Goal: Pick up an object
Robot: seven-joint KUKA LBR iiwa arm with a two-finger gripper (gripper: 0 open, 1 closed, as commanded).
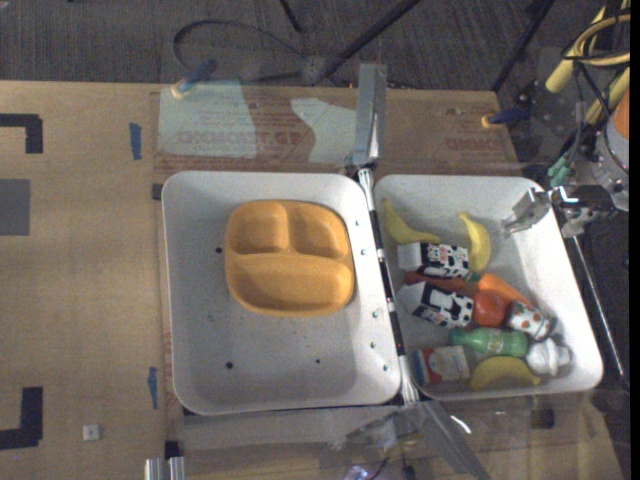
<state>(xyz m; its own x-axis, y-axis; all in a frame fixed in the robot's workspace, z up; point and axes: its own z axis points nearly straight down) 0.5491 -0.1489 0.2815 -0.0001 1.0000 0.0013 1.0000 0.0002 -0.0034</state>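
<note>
My gripper (547,211) hovers over the far right corner of the right bin (560,258), open, with nothing between its fingers. Below and left of it the bin holds a jumble of toy food. Two yellow bananas (400,226) (477,240) lie at the back, with a third banana (500,371) at the front. Two cow-patterned cartons (435,259) (443,306) sit in the middle, with an orange carrot (500,290) beside them. A green bottle (490,342), a white bottle (548,356) and a red-and-white carton (440,365) lie nearer the front.
The left bin (200,348) holds an orange divided plate (290,256) towards its back. A metal divider (372,218) runs between the bins. Cables and stand legs lie beyond the bench at the back.
</note>
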